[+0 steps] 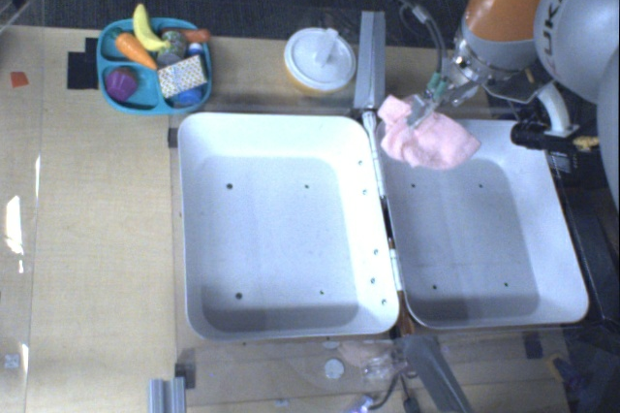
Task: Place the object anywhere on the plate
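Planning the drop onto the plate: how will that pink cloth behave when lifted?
The crumpled pink cloth probably hangs floppy, since it sags in folds below the gripper. It looks light and unlikely to roll, though it may land bunched.

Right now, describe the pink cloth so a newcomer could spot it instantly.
Start at the right-hand white bin. At its far left corner, by the divider, the crumpled pale pink cloth hangs bunched from the two-finger gripper. It is the only soft pink thing near either bin.
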Controlling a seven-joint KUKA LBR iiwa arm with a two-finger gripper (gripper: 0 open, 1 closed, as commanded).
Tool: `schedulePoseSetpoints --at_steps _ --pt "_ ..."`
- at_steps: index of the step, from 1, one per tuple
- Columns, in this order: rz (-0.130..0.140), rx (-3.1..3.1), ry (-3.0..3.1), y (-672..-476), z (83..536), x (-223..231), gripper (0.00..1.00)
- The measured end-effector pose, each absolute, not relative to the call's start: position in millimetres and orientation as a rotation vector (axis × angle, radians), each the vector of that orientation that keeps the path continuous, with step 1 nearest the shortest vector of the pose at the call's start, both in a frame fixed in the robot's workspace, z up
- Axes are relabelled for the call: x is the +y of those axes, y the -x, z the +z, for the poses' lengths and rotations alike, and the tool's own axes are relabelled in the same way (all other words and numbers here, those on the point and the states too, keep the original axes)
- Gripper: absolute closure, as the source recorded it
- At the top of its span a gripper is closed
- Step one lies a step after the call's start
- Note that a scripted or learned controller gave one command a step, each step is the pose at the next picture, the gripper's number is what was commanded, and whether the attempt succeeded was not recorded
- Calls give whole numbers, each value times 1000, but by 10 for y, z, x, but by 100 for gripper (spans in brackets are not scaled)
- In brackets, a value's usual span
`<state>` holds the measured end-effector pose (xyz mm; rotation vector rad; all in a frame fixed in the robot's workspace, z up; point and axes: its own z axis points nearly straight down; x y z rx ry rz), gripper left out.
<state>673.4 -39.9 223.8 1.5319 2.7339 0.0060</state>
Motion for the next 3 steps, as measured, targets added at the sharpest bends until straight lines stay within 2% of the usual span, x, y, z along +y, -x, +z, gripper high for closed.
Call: schedulePoseSetpoints --at_steps 1,2,3 --pt "5 2987 -956 -6518 2141 46 100" --pt "6 3115 -342 -6346 2257 545 100" --pt "6 3135 2 -6075 2275 1076 100"
